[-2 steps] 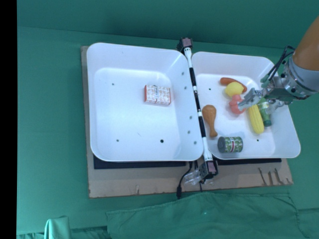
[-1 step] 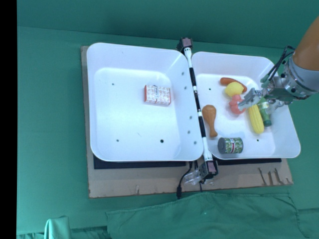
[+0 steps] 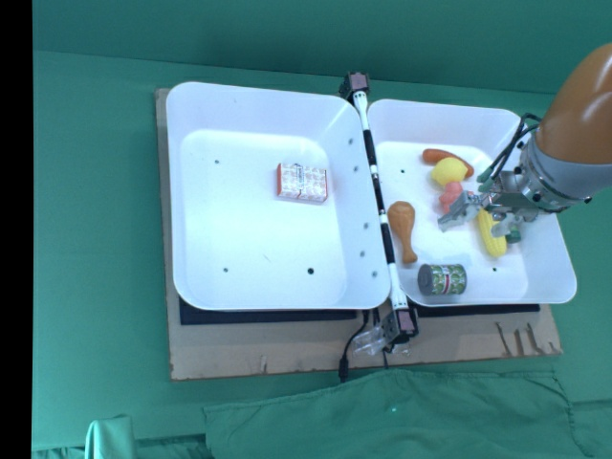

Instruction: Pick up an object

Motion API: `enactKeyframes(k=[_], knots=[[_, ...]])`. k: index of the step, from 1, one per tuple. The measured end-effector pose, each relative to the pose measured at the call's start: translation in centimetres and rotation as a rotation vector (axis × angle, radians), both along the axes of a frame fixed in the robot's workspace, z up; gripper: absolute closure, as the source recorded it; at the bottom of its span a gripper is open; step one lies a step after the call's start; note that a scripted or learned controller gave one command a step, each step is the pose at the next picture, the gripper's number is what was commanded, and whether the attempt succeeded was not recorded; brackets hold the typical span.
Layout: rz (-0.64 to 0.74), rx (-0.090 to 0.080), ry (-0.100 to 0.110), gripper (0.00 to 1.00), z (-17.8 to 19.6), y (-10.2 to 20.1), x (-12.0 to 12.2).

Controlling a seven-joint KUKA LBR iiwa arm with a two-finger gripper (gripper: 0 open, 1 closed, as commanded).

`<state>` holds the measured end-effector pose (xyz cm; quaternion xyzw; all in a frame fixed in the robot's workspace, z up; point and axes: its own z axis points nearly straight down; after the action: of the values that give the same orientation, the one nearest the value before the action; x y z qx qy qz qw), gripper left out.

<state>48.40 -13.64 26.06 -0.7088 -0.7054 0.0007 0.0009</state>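
Two bins side by side. Left bin (image 3: pixel 201 247): a box (image 3: pixel 302 182) near its centre. Right bin (image 3: pixel 550 280): drumstick (image 3: pixel 404 228) by the left wall, can (image 3: pixel 442 279) at the front edge, carrot (image 3: pixel 446 158) towards the rear, lemon (image 3: pixel 447 172) just before it, banana (image 3: pixel 491 237) right of centre.

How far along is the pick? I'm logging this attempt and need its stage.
Early stage, it seems. Done: the arm has reached over the right bin, and its gripper is low among the toys. In hand: nothing visibly; whether the jaws grip the red piece beside them is unclear. Left: securing and lifting an object. The drumstick, can, banana and the box in the left bin all lie in place.
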Motion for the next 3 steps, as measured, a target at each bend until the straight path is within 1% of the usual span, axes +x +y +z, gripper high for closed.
enactKeyframes(k=[1, 2, 3], knots=[[-0.001, 0.001, 0.003, 0.0, -6.1, 0.2, -0.4], [0.0, -0.002, -0.009, 0.0, -7.7, 0.0, -0.2], [-0.005, -0.008, -0.024, 1.0, -6.3, -0.3, 0.1]])
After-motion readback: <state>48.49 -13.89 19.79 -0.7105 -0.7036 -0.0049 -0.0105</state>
